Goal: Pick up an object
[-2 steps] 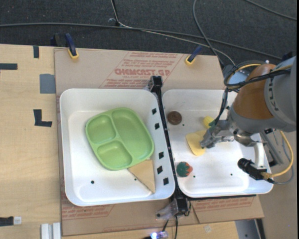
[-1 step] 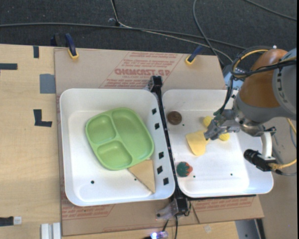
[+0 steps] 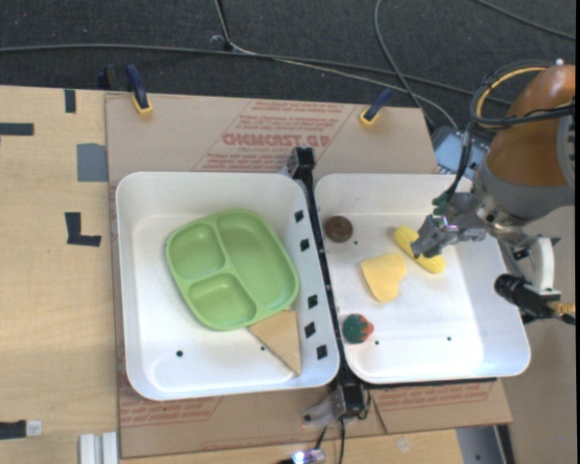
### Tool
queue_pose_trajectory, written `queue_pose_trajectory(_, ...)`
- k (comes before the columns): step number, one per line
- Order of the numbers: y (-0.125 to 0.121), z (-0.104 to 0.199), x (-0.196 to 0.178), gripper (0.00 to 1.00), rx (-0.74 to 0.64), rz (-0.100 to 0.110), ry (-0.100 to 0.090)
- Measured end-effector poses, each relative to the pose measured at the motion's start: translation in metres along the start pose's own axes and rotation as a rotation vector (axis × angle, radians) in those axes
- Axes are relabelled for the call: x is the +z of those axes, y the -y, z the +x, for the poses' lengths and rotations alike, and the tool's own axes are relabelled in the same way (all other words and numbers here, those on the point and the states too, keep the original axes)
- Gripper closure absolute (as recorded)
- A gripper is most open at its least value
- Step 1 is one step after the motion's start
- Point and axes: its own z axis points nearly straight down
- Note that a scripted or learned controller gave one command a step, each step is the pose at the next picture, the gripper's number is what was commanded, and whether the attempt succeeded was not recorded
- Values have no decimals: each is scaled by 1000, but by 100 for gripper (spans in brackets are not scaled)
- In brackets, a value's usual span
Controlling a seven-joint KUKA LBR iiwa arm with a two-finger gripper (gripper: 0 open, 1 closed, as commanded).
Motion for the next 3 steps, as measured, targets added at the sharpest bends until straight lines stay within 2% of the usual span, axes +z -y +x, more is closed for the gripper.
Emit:
queue_pose_trajectory(1, -1, 0, -53, 100, 0, 0, 0)
queue_pose_trajectory(2, 3, 43, -40, 100, -2, 6, -2)
queue_pose_trajectory(3, 0, 102, -37, 100, -5, 6, -3)
